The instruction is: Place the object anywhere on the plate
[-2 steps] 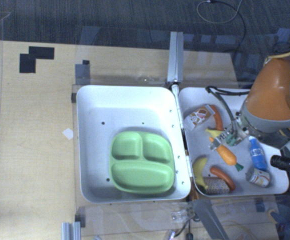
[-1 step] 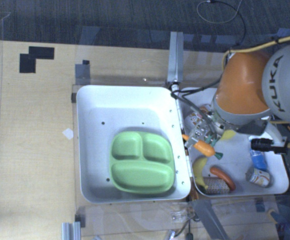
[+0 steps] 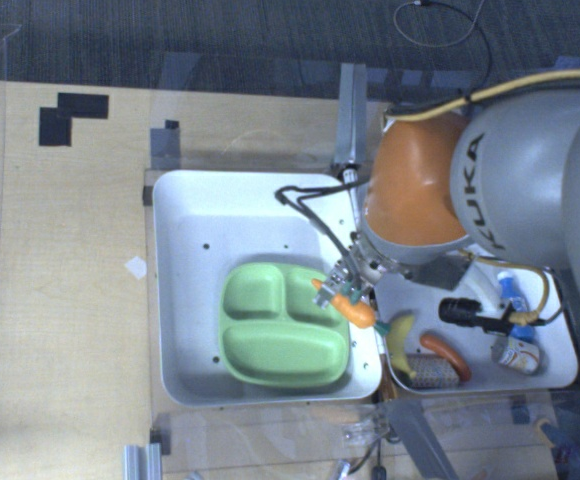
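A light green divided plate (image 3: 280, 328) lies in the left bin (image 3: 185, 268), toward its front right. At the plate's right edge, over the wall between the bins, is an orange carrot-like object (image 3: 356, 311). My gripper (image 3: 336, 290) comes down from the grey and orange wrist (image 3: 415, 193) and is shut on this object. Its metal fingers cross the object's left end, and a bit of orange shows on their far side. The wrist hides the gripper's upper part.
The right bin (image 3: 560, 368) holds a banana (image 3: 400, 340), a red sausage (image 3: 444, 355), a speckled grey piece (image 3: 432, 372), a small can (image 3: 518, 353) and a blue item (image 3: 511, 290). A black cable (image 3: 305, 208) loops over the left bin's back right corner.
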Action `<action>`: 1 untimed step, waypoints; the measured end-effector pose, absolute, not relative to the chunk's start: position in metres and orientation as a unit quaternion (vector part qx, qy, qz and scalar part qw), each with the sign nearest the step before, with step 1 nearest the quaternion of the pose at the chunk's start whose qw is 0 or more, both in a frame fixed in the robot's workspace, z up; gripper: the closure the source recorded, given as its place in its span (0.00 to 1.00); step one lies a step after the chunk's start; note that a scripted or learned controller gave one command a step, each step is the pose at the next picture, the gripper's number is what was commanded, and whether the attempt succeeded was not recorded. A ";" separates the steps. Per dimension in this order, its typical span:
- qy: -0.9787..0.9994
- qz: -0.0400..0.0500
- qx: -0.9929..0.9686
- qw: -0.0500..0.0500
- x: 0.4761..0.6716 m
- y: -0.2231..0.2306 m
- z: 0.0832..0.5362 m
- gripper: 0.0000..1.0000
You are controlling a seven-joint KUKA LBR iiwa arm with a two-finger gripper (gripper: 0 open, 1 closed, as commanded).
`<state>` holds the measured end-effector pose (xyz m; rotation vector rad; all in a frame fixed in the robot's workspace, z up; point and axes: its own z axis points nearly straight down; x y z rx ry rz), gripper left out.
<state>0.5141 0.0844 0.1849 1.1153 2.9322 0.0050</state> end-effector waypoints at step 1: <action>0.935 0.002 0.356 0.002 0.514 0.084 0.185 0.00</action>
